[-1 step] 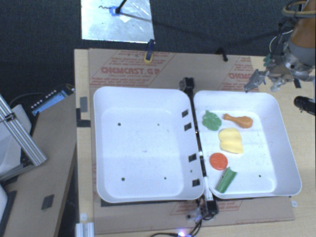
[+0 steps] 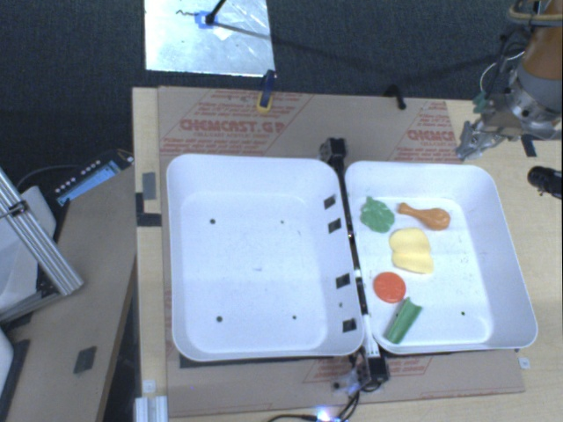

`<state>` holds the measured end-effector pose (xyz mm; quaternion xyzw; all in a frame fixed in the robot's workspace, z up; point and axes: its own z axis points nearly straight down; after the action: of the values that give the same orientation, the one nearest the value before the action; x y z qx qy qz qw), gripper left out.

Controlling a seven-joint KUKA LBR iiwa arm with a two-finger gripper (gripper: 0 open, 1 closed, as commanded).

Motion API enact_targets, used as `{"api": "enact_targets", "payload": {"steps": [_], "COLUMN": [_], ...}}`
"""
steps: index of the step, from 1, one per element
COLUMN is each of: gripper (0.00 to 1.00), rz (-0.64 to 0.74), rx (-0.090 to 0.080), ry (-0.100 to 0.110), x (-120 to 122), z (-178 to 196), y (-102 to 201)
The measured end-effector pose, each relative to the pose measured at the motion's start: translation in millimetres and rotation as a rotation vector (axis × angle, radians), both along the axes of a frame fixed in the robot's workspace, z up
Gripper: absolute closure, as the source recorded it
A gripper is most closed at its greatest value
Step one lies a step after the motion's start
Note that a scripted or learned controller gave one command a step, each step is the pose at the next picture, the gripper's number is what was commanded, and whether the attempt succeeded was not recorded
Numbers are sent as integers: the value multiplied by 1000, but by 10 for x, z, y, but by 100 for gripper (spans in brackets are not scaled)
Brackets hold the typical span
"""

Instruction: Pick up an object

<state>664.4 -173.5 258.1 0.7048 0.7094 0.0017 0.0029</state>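
Observation:
The right bin point(image 2: 493, 209) holds several toy foods: a green leafy piece point(image 2: 377, 215), an orange chicken drumstick point(image 2: 426, 215), a yellow piece point(image 2: 411, 250), a red-orange round slice point(image 2: 390, 287) and a green stick-shaped piece point(image 2: 403, 320). My gripper point(image 2: 472, 141) hangs at the upper right, above the bench just beyond the right bin's far rim. It is well apart from all the objects, and nothing shows between its fingers.
The left bin point(image 2: 255, 253) lies beside the right one, joined by a black clip strip point(image 2: 347, 253). A shiny metal sheet point(image 2: 209, 25) lies at the back. A blue-and-yellow clamp point(image 2: 265, 92) sits on the cardboard's far edge. An aluminium frame point(image 2: 35, 244) stands at the left.

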Motion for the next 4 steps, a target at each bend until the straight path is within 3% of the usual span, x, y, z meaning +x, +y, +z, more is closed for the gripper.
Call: {"api": "enact_targets", "payload": {"steps": [1, 4], "gripper": [100, 100], "rz": [-6, 0], "rx": [-3, 0], "ry": [-4, 1], "x": [50, 47], "z": [719, 1579], "y": [-352, -320]}}
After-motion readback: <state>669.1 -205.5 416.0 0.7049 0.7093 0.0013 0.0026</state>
